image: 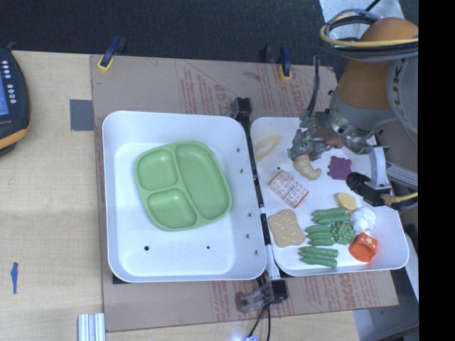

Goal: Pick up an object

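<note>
in the right bin (398, 258), my gripper (304, 150) sits low over a tan toy piece (306, 166), maybe touching it. i cannot tell if it has closed on it. nothing looks lifted yet, so the pick is not done.

One fixed cam above bench (50, 190), slanted down, both bins (117, 212) in frame, mid-range approx.

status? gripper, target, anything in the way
Gripper low in right bin, over tan nut-shaped piece; grasp not confirmed. Purple piece and cracker packet close by. Green tray in left bin.
</note>
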